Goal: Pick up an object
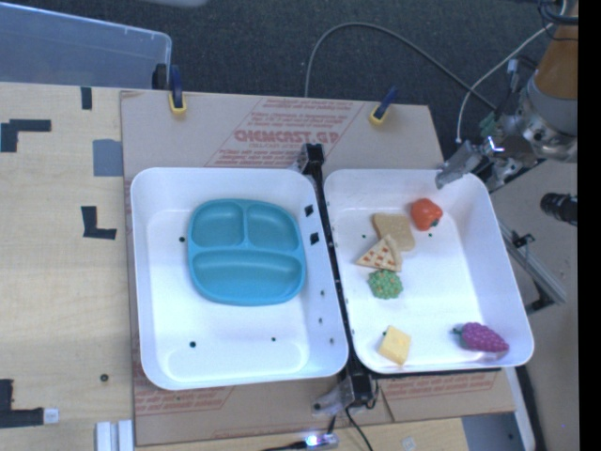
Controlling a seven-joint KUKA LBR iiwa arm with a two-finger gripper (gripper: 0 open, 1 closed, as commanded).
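A: Which item should it go for?

B: I'd judge the small red-orange toy tomato [425, 213]. It lies just below and left of the grey metal claw [460, 169], which hangs over the upper right rim of the right-hand shallow white plastic bin [502, 261]. Whether the claw is clenched or released I cannot tell; it holds nothing that I can see.

A: How to do it well?

B: Come down centred on the tomato, well clear of the rim, and keep off the tan toy bread slice [394, 230] touching-close beside it, further left of the claw.

A: What else is in that bin?

B: Lower left of the claw: a triangular toy pizza slice [380, 255] overlapping the bread, a green toy broccoli floret [385, 285] just under it, then a yellow toy cheese wedge [395, 345]. A purple toy grape bunch [482, 337] sits well below the claw.

A: And the other bin?

B: The left-hand shallow white plastic bin [160, 346], far left of the claw, holds a blue divided plastic plate [246, 252]. Both rest on the worktop [56, 280].
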